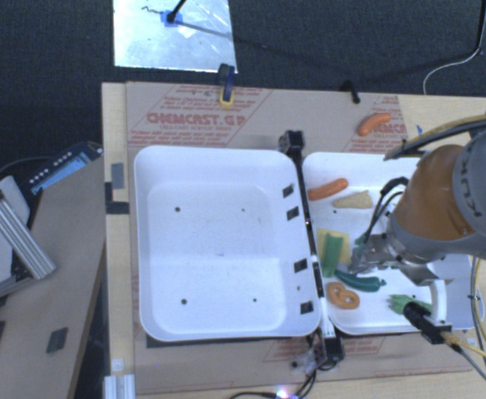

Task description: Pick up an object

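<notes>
The arm is hovering its gripper [365,256] low in the right bin [326,166] at lower right, going for the dark green piece [360,280], though whether it's pinching is anyone's guess, with the yellow-green block [332,251] and pretzel [342,296] crowding the spot.

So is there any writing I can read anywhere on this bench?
"CHEMCAST GP", in red on the brown board behind the left bin.
More red print repeats across the board, by the right bin and along the near edge: too blurred to read.
</notes>
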You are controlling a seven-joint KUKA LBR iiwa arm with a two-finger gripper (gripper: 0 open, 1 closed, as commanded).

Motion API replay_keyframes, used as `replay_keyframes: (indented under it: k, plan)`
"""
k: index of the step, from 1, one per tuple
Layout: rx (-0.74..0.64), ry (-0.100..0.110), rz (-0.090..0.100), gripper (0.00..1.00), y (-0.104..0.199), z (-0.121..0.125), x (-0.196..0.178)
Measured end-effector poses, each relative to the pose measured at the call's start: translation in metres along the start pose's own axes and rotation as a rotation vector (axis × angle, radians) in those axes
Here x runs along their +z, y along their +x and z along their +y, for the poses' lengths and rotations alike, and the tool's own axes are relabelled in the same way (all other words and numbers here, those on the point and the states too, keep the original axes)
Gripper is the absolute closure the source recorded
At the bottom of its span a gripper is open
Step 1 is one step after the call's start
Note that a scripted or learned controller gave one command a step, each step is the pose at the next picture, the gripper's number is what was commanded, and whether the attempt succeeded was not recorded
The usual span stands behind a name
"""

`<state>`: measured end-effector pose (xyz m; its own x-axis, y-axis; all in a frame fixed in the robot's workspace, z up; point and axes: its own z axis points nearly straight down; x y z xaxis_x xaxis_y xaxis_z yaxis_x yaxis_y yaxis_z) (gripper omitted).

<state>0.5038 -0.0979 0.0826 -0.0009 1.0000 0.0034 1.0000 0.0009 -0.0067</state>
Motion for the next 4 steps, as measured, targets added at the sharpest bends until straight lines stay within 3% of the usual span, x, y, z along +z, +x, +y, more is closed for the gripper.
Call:
replay_keyframes:
  k: [1, 2, 3, 4]
  plan:
    - [-0.012, -0.025, -0.004, 1.0, 0.074, 0.088, -0.155]
    - [-0.008, -0.023, -0.002, 1.0, 0.113, 0.086, -0.33]
    - [-0.008, -0.013, -0.002, 1.0, 0.177, 0.105, -0.345]
    - [-0.009, -0.012, 0.0, 1.0, 0.288, 0.092, -0.377]
